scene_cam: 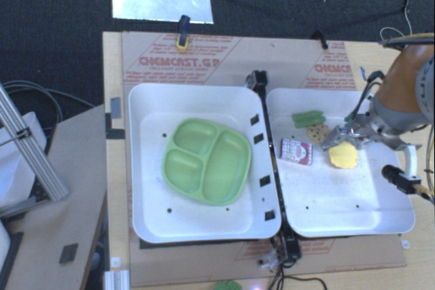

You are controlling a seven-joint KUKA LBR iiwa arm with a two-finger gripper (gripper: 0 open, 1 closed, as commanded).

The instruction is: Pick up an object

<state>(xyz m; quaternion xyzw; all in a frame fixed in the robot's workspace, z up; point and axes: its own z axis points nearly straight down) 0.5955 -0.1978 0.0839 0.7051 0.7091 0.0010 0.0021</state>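
Camera view, from above at a slant. Two white bins sit side by side on the bench. The left bin [146, 115] carries a green divided plate [207, 161], lying flat near its middle. The right bin [353, 214] holds four small things toward its far side: a green block [308, 119], a tan cracker-like piece [316, 133], a small pink-and-white packet [296, 151] and a yellow lump [344, 156].

The arm reaches in from the right. The gripper [342, 138] sits just above the yellow lump's far edge, close to touching. Whether the jaws are open or closed cannot be told; nothing is seen held.

Judgement: the yellow lump is the likely target. It looks light, rounded, possibly soft and prone to rolling. Best taken across its widest middle.
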